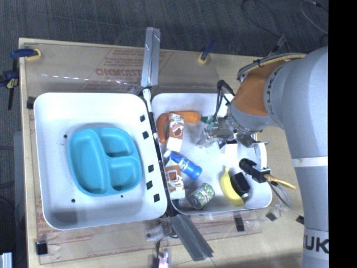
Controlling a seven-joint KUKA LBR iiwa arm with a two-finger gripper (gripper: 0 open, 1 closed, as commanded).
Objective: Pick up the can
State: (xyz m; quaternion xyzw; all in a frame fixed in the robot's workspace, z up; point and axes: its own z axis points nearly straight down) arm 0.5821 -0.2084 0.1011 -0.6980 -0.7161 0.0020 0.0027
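Green-labelled can (201, 195) lies tipped at the right bin's (184, 100) near edge, gripper (215, 130) well apart above it. Whether it's ready to grab, I cannot tell. Crowding bottle (184, 166) could spoil any grasp.

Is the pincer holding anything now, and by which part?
It cannot be told: the pincer sits low in the right bin, apart from the can.

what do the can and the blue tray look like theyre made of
Can: seems metal, with a shiny grey end and a green printed label around it, though it is small in view. Blue tray: looks like moulded plastic, a smooth, even turquoise with rounded compartments.
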